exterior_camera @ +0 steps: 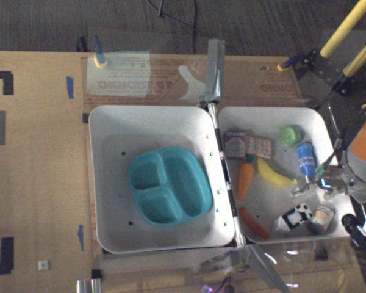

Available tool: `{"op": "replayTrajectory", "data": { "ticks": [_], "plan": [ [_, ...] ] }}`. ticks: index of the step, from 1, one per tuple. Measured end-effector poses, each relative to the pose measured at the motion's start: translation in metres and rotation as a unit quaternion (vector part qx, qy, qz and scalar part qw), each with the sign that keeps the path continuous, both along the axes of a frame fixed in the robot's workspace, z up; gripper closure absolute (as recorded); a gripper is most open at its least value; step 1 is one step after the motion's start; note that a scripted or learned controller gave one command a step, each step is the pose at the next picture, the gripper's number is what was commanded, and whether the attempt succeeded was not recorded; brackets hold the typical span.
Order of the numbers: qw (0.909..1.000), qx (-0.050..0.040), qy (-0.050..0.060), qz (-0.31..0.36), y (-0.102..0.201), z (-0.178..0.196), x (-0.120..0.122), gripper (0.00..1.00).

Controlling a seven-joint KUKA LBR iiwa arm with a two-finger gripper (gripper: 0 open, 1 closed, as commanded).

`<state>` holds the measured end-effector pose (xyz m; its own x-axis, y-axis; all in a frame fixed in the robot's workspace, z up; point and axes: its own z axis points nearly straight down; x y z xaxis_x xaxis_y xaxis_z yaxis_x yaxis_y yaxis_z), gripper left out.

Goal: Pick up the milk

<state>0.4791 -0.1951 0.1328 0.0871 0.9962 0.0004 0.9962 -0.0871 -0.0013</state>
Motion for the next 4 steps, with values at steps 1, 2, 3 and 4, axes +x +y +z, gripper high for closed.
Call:
{"op": "replayTrajectory", "data": {
  "ticks": [1, 2, 3, 4],
  "plan": [
    [0.9939, -0.0017, -0.003, 0.11, 0.019, -0.045, 0.002, 0.0],
    [0.9941, -0.0047, -0.007, 0.108, 0.016, -0.034, 0.004, 1.0],
    [0.9941, -0.0046, -0.007, 0.108, 0.016, -0.034, 0.004, 0.0],
    [0.9783, -0.0021, -0.005, 0.207, -0.012, -0.045, 0.003, 0.0]
  ]
}}
